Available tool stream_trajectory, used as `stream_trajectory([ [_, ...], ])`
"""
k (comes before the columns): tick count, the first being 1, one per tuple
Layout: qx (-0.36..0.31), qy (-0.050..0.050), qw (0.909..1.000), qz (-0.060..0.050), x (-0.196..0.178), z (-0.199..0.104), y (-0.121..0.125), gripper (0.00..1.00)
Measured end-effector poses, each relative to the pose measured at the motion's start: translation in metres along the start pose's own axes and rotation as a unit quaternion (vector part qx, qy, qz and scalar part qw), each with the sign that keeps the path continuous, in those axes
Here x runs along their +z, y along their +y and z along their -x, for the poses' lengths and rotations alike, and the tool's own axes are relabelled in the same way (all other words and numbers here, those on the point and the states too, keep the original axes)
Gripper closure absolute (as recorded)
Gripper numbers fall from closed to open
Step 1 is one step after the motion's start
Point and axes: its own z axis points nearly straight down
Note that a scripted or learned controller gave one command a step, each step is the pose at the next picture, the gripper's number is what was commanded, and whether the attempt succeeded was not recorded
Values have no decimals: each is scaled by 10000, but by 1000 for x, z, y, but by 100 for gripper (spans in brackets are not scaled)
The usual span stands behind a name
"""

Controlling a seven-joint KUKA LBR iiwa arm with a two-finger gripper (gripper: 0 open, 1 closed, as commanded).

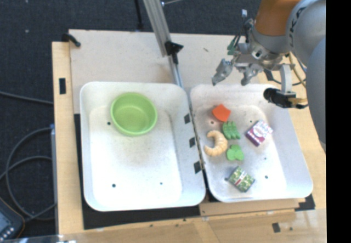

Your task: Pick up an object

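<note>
Two shallow white bins sit side by side on a bench, seen from above at a slant. The right bin (285, 176) serves as the landmark here.

Inside the right bin lies a loose cluster of small toy items, any of which could be the thing to pick up. Near its far edge is an orange piece (221, 112). Just nearer the viewer is a green ridged piece (231, 130), and beside that a pale croissant-shaped toy (216, 143), touching or almost touching it. A small green leaf-like piece (235, 153) sits close below. Toward the bin's right side is a purple and white box (258, 133), and nearest the viewer a green patterned packet (241, 179). Both carry printing, but it is too small to read. The scatter looks random, as if the items were dropped in for grasp trials.

To the left of the right bin, the left bin (137, 181) holds a green bowl (134, 114), upright, near its far left part.

The gripper (235, 72) hangs above the far edge of the right bin, apart from every item. Its two fingers are spread and hold nothing. It seems poised before a descent, so no grasp is made yet.

A metal pole (156, 14) rises behind the gap between the bins.
</note>
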Motion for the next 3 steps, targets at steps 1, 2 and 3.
stream_trajectory([
  [1, -1, -5, 10000, -2, 0, 0, 0, 0],
  [2, 22, -13, 10000, -26, 59, 4, -9, 0],
  [3, 30, -13, 10000, -29, 121, 11, -10, 0],
])
